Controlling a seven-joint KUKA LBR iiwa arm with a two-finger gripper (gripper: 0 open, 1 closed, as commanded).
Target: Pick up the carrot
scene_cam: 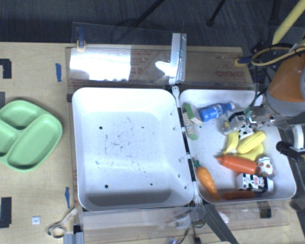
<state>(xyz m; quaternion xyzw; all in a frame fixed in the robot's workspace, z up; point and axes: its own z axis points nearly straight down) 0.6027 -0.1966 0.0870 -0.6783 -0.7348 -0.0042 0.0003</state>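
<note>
Right white bin [290,187], glossy plastic with rounded corners: tapered orange carrot [207,180] with green top lying against its left wall near the front. Beside it, a smooth red-orange cylinder [239,163], yellow bananas [245,142], a blue bottle [213,111] and a black-and-white cow figure [254,182]. Hand [244,120] above the bananas; whether spread or pressed together cannot be told. Left bin [124,146], scuffed. Pale wooden bench [30,192] carrying a green divided plate [23,134]. No legible writing.

Faint reddish print on cardboard [213,67] behind bins, seemingly illegible.
</note>
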